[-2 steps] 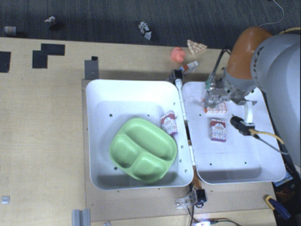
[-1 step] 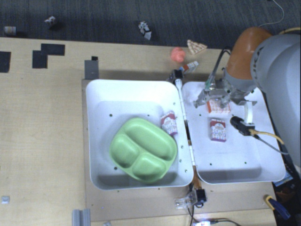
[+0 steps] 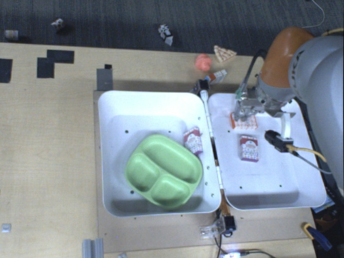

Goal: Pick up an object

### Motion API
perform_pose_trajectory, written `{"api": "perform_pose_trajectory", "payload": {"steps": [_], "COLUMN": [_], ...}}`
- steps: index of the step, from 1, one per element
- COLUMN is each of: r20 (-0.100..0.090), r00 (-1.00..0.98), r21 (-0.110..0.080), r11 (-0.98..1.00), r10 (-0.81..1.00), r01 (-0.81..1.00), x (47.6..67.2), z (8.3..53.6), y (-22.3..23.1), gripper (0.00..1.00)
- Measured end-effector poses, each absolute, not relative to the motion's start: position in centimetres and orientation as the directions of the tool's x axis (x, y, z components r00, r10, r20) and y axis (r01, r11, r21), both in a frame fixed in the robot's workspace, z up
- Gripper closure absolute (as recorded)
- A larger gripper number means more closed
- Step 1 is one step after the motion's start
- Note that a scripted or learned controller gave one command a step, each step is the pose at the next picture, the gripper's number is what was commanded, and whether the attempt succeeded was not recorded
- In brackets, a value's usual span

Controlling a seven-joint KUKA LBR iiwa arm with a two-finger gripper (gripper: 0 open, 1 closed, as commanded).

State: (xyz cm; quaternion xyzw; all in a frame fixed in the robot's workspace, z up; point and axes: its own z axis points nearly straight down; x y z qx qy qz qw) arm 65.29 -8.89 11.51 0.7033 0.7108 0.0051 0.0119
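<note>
My gripper [image 3: 245, 113] hangs over the upper part of the right bin [image 3: 279, 187], directly above a small red-and-white packet [image 3: 245, 123] that lies under its tips. A second red-and-white packet [image 3: 249, 148] lies just below, in the middle of the same bin. In the left bin [image 3: 115, 112] a green divided plate [image 3: 163, 169] rests tilted, and a third red-and-white packet [image 3: 193, 141] leans by that bin's right wall. The arm's grey body and orange band cover the right bin's far corner.
Behind the bins on the bench lie a pink ball [image 3: 203, 62], a wedge-shaped toy [image 3: 224, 53] and a small red-tipped item [image 3: 215, 77]. A yellow cable [image 3: 306, 153] runs across the right bin's right side. Small bits lie on the dark floor beyond.
</note>
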Motion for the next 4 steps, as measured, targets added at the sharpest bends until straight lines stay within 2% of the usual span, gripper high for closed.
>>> {"api": "perform_pose_trajectory", "payload": {"steps": [1, 2, 3, 4], "r20": [-0.010, -0.010, -0.010, -0.007], "r00": [-0.011, -0.014, -0.014, -0.005], "r21": [0.024, 0.028, 0.028, 0.016], "r11": [0.011, 0.014, 0.014, 0.005], "r10": [1.000, 1.000, 1.000, 1.000], "r01": [1.000, 1.000, 1.000, 1.000], "x": [65.3, 65.4, 65.4, 65.0], "z": [11.5, 12.6, 12.6, 9.1], "y": [-8.9, -8.8, -8.8, -8.9], "gripper": [0.00, 1.00, 0.00, 0.00]}}
